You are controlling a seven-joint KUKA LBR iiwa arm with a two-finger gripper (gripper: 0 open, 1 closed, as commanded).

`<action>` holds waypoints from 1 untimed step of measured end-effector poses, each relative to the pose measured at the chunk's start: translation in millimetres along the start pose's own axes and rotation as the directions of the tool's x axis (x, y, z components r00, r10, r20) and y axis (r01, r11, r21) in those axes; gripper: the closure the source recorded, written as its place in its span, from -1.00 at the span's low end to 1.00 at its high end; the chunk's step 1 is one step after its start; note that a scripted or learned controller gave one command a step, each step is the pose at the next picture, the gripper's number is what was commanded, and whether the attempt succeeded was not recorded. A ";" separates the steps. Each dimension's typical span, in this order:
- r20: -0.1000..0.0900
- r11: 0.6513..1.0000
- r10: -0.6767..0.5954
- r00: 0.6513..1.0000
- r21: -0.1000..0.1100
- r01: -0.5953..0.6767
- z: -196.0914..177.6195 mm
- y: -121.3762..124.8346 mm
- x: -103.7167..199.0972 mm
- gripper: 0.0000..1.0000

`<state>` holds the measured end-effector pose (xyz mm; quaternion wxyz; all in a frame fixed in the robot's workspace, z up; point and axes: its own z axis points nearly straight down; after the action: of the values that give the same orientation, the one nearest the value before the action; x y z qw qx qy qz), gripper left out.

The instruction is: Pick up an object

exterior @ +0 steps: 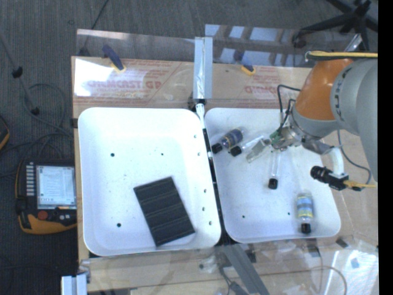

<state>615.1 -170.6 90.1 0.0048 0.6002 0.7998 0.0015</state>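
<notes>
In the right bin (245,220) my gripper (253,166) hangs low with its two clear, black-tipped fingers (258,147) spread wide; it is open and nothing lies between them. A small dark bottle (228,140) lies at the bin's upper left, just above and beside the left fingertip. Near the bin's lower right corner lies a second small bottle (303,209) with a yellow-and-blue label, well apart from the gripper. A black ribbed slab (163,210) rests tilted in the left bin (104,165).
The grey arm with its orange band (319,94) covers the right bin's upper right corner. A black connector with a yellow cable (328,177) hangs over the right rim. The divider between the bins (209,165) runs just left of the dark bottle.
</notes>
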 end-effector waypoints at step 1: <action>0.001 1.000 -0.010 1.000 -0.003 0.010 -1.0 -38.8 18.5 -1.00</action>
<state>572.6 -163.6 90.7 0.0062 0.5961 0.8029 0.0020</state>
